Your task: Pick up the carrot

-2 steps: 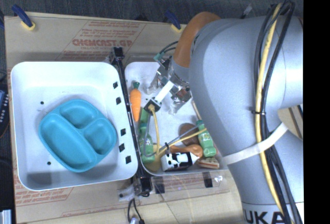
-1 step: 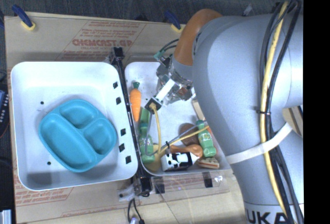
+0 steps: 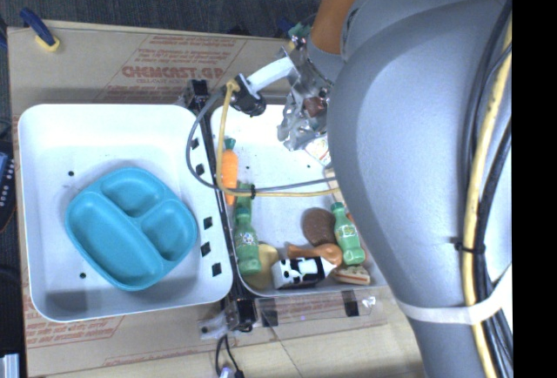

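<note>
The carrot [image 3: 228, 167] is small and orange with a green top. It lies along the left wall of the right bin [image 3: 261, 128], near the bin's far end. My gripper [image 3: 298, 125] hangs over the far part of the same bin, to the right of the carrot and apart from it. Nothing shows in its grasp. The bulky grey arm [image 3: 418, 150] hides the right side of that bin.
A blue divided plate [image 3: 130, 226] lies in the left bin [image 3: 52, 141]. Two green bottles [image 3: 246, 239] [image 3: 347, 237], a brown round piece [image 3: 318, 226], a black-and-white cow toy [image 3: 302, 272] and other toy food crowd the right bin's near end. Cables [image 3: 209, 119] loop over the divider between the bins.
</note>
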`<state>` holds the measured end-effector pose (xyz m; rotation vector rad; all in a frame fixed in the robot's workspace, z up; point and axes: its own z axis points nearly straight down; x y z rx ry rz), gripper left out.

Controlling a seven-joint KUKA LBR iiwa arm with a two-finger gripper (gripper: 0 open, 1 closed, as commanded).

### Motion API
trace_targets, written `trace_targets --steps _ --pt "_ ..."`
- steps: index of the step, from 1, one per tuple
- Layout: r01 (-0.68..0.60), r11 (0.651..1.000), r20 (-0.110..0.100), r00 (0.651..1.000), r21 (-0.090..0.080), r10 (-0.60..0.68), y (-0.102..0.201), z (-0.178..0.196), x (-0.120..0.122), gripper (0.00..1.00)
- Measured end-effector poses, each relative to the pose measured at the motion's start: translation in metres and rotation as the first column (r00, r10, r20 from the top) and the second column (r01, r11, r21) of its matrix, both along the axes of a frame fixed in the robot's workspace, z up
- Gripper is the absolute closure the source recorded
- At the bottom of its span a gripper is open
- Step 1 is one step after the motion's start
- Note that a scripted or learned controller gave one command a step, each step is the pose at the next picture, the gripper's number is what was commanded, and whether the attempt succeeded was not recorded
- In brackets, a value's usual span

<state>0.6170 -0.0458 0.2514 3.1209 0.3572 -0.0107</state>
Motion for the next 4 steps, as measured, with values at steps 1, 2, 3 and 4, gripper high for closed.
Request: trace_targets --steps 1,2,3,4 --pt "-0.028 1.000 -0.010 1.000 0.002 0.028 0.075 -0.063 -0.003 1.00" --pt "-0.047 0.999 -0.007 0.999 0.004 0.047 0.073 -0.061 -0.078 1.00" --pt "0.013 1.000 0.001 1.000 0.005 -0.013 0.101 -0.001 -0.097 1.00" --pt "-0.022 1.000 -0.007 1.000 0.001 0.022 0.169 -0.027 -0.143 1.00"
